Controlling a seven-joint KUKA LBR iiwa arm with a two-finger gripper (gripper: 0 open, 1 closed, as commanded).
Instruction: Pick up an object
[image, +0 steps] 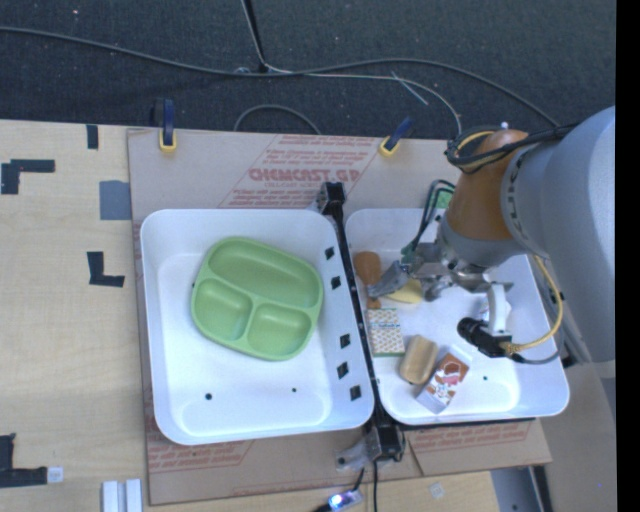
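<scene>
– Camera view, far left first: what there?
– Pale bench top, then a brown board under two shallow white bins set side by side.

– In the left bin?
– A green divided plate, lying flat, turned a little askew, nearer the far wall than the near one.

– Then?
– A black divider strip between the bins. Just beyond it, the right bin.

– And in that one?
– Several small things, all toward its left half. Close by the divider, an orange-brown piece. Just right of it and a little nearer, a yellow piece. Nearer still, a patterned square packet against the divider side. Right of the packet, a tan roll, and just beside that a small red-and-white carton, tilted.

– The gripper?
– Down low in the right bin, directly over the yellow piece and next to the orange-brown piece, with grey metal overlapping the yellow one's far edge.

– Spread or pressed together?
– Cannot tell from this slant. Cannot tell either whether touching the yellow piece or merely above it.

– Farther right?
– The arm, grey and bulky, with its orange band above the wrist, reaching in over the right bin's far corner.
</scene>
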